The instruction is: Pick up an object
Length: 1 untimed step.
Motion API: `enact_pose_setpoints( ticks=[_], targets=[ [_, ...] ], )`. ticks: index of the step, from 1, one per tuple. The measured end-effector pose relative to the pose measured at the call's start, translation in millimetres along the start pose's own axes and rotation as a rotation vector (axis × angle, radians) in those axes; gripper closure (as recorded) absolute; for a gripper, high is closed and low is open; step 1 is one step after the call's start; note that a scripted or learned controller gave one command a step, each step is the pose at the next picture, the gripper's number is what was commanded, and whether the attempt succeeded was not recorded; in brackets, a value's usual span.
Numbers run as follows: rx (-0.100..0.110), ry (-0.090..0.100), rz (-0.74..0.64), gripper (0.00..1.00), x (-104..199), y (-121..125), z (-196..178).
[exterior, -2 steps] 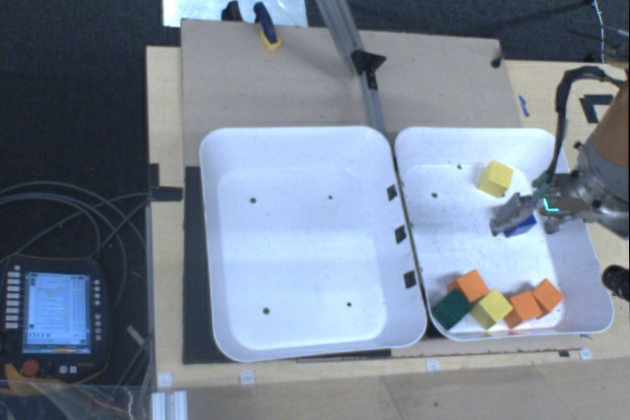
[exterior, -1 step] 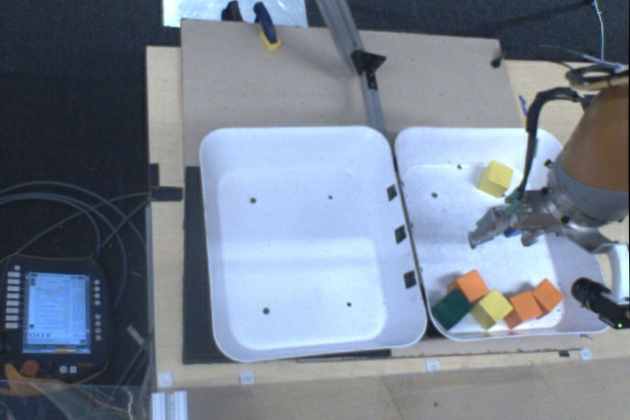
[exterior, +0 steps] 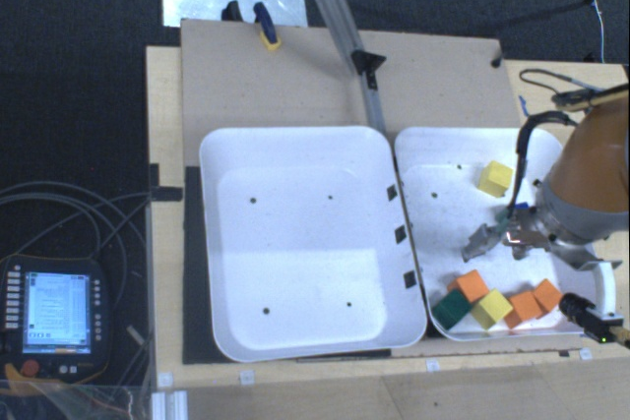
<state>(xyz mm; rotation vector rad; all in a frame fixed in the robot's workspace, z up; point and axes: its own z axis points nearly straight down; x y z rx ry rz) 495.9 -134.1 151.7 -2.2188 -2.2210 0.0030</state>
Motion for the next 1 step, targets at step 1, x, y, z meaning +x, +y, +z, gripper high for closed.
enact_pose_setpoints(
  ticks=[1],
  targets=[
    [0.0, 0.001, -0.001, 0.0, 0.2, -0.4, 48.4]
  ],
)
